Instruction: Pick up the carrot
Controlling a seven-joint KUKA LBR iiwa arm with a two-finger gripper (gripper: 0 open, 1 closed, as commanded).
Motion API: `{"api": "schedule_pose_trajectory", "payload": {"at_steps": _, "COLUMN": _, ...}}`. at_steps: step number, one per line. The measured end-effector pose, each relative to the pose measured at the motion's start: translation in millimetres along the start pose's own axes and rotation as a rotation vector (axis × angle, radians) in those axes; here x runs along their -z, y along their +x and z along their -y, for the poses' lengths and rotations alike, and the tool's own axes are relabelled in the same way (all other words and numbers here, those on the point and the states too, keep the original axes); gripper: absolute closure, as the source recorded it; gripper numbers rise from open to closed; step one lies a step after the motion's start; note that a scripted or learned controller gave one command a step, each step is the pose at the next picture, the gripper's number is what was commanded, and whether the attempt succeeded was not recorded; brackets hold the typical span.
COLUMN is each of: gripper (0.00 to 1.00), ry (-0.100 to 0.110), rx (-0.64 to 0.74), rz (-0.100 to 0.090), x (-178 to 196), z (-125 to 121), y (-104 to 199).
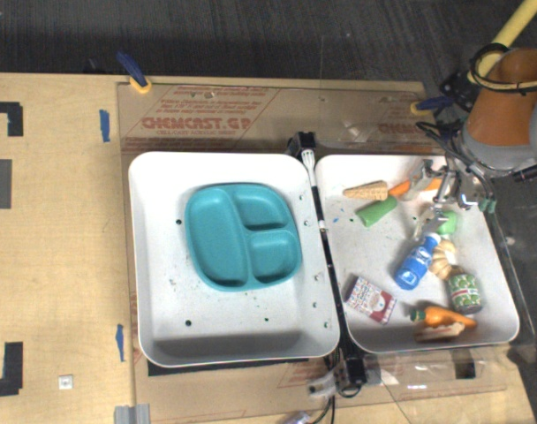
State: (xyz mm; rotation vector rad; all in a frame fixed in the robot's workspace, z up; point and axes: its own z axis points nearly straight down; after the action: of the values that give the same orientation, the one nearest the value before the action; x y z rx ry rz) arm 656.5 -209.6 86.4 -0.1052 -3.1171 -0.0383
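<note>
Your hand [445, 193] sits low over the far right part of the right bin [507, 276], reaching in from the right below the orange band on the arm [502, 104]. You cannot tell from this slant how the hand is set, and nothing can be made out in its grip.

Just left of the hand, at the far side of that bin, lie an ice cream cone [366, 190], a small orange piece [399, 187] and a green piece [376, 212] close together. Just nearer than the hand you see a blue bottle [418, 263] lying tilted, with a pale lumpy item [442, 261] touching its right side and a green can [465, 291] beyond that, toward the right wall.

The carrot [443, 315] lies at the near right corner of the right bin, orange with a green top pointing left, resting beside a tan item [438, 330]. It is apart from the hand. A small red and white box [370, 299] lies left of the carrot.

In the left bin [154, 263] a teal divided tray [244, 235] sits near the middle. Both bins rest on the counter [56, 254].
</note>
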Motion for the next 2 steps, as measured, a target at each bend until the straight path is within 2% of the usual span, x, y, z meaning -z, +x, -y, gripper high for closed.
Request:
{"api": "schedule_pose_trajectory", "payload": {"at_steps": 1, "gripper": 0.00, "ry": 0.011, "rx": 0.189, "rz": 0.004, "x": -0.2, "z": 6.3, "y": -3.8}}
{"api": "schedule_pose_trajectory", "payload": {"at_steps": 2, "gripper": 0.00, "ry": 0.019, "rx": 0.131, "rz": 0.004, "x": 12.5, "z": 11.4, "y": -6.1}}
